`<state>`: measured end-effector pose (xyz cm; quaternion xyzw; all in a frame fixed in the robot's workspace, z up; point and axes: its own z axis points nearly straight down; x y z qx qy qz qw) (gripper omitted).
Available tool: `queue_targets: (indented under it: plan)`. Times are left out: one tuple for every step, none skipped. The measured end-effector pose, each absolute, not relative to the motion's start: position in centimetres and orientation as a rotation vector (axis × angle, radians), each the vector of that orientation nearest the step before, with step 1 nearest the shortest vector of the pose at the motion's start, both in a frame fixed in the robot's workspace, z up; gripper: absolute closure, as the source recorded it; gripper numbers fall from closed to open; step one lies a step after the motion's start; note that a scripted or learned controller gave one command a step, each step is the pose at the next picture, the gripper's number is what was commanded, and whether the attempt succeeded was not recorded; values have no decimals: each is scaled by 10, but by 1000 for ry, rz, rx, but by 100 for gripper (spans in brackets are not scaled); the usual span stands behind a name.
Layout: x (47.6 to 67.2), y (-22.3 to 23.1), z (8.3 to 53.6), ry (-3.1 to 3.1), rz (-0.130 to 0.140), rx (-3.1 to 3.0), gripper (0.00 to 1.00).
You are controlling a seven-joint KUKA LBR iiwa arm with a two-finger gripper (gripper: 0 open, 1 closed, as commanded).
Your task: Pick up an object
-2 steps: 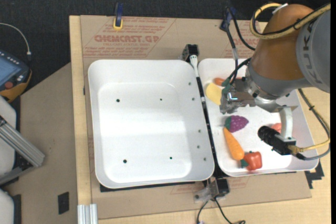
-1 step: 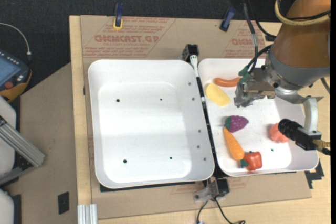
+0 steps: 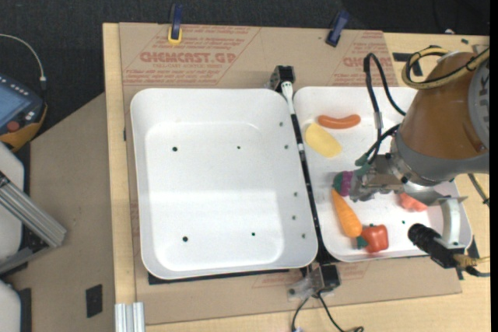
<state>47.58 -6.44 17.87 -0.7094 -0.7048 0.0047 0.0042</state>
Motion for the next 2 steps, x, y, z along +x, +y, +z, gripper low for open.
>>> queue_targets:
  plan:
    - [528, -25, 238, -2233, -11, -2219, 100]
    - [524, 12, 312, -2232, -13, -2219, 100]
